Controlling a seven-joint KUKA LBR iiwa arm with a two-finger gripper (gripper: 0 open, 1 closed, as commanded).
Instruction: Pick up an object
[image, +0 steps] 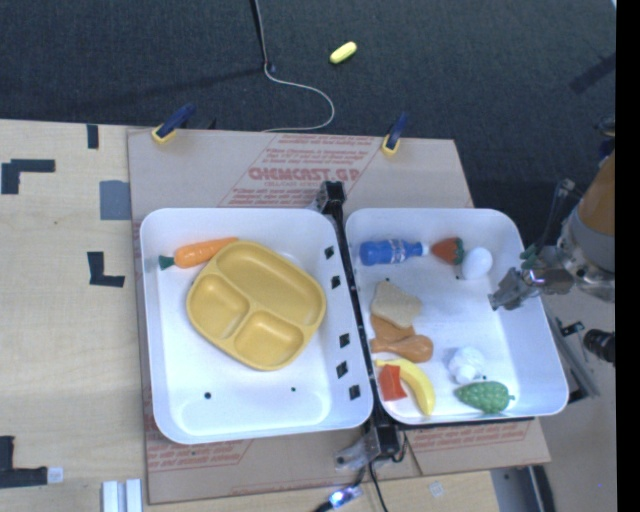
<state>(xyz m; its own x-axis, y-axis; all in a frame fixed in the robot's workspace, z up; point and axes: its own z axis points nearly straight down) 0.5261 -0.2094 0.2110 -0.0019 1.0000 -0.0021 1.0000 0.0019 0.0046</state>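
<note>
The bins (160, 330) looked like smooth, shiny white plastic; the yellow plate (257, 304) looked matt; the counter (60, 300) looked like pale wood.

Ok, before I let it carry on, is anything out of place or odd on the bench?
One stray: a small yellow object lies on the dark floor beyond the bench, outside both bins. The yellow tray sits askew in the left bin. The end effector hovers over the right bin's edge, near nothing.

Readable text: one red print on the cardboard sheet.
"CHEMCAST GP" (303, 173) reads upside down on the cardboard sheet (300, 170) under both bins, well left of and beyond the pincer (508, 291); the smaller red lines around it are too blurred to read.
</note>
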